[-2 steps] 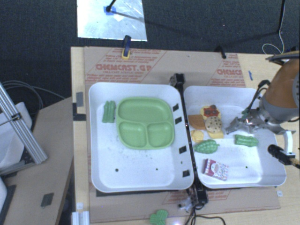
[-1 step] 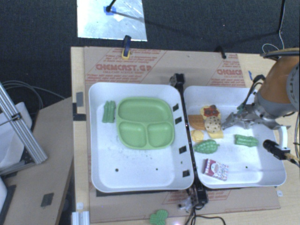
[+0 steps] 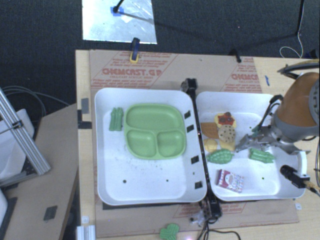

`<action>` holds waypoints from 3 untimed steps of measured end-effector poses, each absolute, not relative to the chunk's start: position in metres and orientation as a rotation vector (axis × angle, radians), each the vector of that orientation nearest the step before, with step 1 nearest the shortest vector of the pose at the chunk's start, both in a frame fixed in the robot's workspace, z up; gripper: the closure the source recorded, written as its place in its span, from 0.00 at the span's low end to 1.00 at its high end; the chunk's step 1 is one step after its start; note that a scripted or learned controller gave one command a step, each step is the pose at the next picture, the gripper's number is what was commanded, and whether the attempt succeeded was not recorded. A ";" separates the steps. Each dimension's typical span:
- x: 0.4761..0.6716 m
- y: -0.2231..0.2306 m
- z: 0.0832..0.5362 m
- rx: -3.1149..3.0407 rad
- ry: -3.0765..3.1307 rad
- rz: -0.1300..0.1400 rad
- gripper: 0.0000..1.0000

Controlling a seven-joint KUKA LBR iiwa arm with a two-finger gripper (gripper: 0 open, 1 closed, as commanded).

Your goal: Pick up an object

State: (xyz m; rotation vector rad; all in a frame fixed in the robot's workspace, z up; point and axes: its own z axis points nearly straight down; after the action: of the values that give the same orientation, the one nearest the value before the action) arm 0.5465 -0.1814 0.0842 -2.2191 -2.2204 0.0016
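My gripper (image 3: 243, 145) hangs low over the middle of the right bin (image 3: 250, 103), pointing left. Just left of its tip lie a speckled cookie (image 3: 227, 133), a yellow piece (image 3: 211, 145) and a green leafy toy (image 3: 220, 157). A second green toy (image 3: 261, 156) lies right under the gripper's lower side. A red and yellow toy (image 3: 225, 118) and a brown slice (image 3: 210, 130) sit further up. A red and white box (image 3: 230, 180) rests near the bin's front wall. I see nothing held in the gripper.
The left bin (image 3: 107, 179) holds a green divided plate (image 3: 154, 131) and a green bean pod toy (image 3: 116, 119) beside it. A black divider with clips (image 3: 196, 134) runs between the bins. A green toy (image 3: 170, 231) lies on the bench in front.
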 end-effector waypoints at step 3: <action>0.607 -0.163 0.085 -2.216 -2.233 -0.005 0.00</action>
State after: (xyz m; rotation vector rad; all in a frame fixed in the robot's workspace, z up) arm 0.6068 -0.1633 0.0851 -2.2159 -2.2331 -0.0049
